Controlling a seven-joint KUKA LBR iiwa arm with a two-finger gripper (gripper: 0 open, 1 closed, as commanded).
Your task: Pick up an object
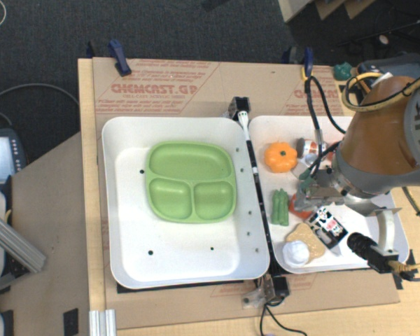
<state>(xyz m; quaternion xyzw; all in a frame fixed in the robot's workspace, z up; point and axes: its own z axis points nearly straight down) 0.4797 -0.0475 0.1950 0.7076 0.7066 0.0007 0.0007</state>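
One fixed camera looks down at a slant from well above the bench (196,82), taking in both bins: the left bin (119,187) near centre, the right bin (266,128) toward 3 o'clock, where the arm (378,138) enters.

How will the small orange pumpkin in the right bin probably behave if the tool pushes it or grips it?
The orange pumpkin looks round, so a push may roll it across the right bin floor. Its surface seems smooth and curved, so it might slip sideways from a pinch. It appears to be a small toy, probably light; the nearby green object lies apart from it.
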